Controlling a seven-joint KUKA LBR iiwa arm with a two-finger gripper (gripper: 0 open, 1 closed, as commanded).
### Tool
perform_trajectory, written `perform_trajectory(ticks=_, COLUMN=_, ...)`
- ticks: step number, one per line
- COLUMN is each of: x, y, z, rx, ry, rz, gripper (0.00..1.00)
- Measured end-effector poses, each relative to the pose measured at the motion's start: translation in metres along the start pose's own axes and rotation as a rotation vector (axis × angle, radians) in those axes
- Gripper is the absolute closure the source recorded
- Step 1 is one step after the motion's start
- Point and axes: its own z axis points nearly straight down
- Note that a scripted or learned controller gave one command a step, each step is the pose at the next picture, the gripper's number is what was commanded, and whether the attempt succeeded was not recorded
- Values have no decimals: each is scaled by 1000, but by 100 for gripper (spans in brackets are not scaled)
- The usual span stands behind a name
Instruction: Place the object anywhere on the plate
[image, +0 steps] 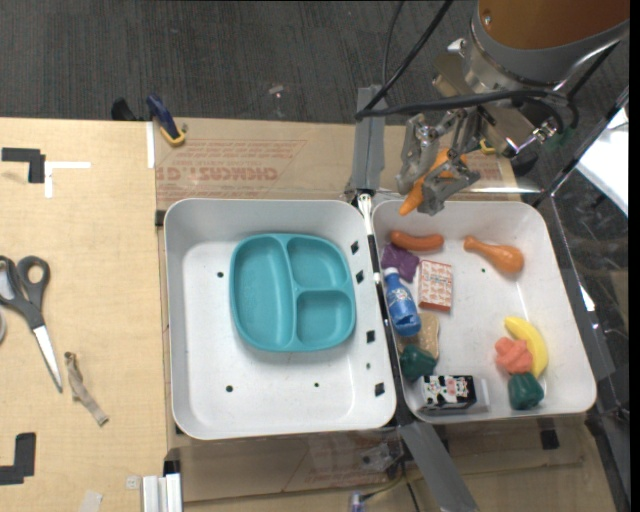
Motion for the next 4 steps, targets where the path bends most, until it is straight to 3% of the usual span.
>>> perform_trajectory(ticks=1, x=-45, y=15, z=-51, rx=-1, ry=-1, rz=-157, gripper=100)
perform_trajectory(ticks=2, x=59, y=-20, z=-51, rx=-2, ry=1, rz=-577, gripper=100)
perform_trajectory(ticks=3, x=11, y=-5, z=-50, rx=-2, ry=0, rz=-358, gripper=100)
perform_trajectory(ticks=4, x=31, y=-8, z=-22, rx=-1, ry=4, rz=227, gripper=100)
